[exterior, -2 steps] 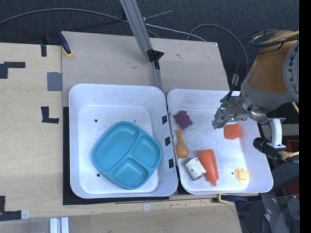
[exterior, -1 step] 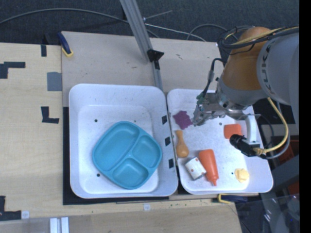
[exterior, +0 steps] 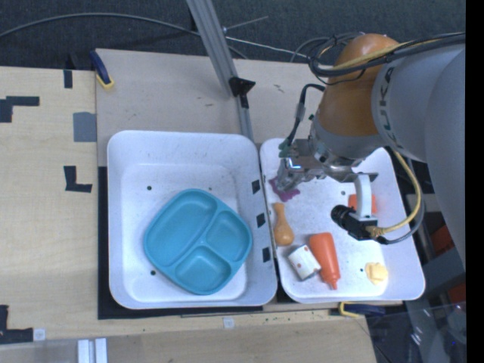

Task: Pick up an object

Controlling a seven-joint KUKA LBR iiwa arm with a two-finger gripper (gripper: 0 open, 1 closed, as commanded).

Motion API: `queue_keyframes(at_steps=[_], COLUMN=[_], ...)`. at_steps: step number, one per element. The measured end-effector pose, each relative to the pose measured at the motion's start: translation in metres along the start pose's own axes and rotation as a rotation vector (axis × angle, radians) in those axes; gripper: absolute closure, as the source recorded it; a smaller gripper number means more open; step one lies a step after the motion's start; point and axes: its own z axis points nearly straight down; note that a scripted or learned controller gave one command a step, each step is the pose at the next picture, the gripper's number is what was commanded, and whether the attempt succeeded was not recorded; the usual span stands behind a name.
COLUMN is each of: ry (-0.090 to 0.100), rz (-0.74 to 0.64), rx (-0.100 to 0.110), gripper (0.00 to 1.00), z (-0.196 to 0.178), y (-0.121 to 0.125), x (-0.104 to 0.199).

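Gripper (exterior: 286,178) low over purple piece (exterior: 288,193); jaw state cannot be told. Just below: tan bottle-shaped toy (exterior: 282,226), orange carrot (exterior: 327,257), white block (exterior: 303,262).

View: you look from one fixed camera above the bench (exterior: 45,203), angled down at a slant | Range: mid-distance, taking in both white bins (exterior: 121,225) side by side | Facing: the gripper (exterior: 286,178) sits right of centre, arm (exterior: 423,104) entering from your right, left bin beyond its fingers.
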Motion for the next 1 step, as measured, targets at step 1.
queue_keyframes(at_steps=[1], ry=[0.0], rz=[0.0], rx=[0.0], gripper=[1.0], z=[-0.0093], y=[0.0088], x=[0.0518])
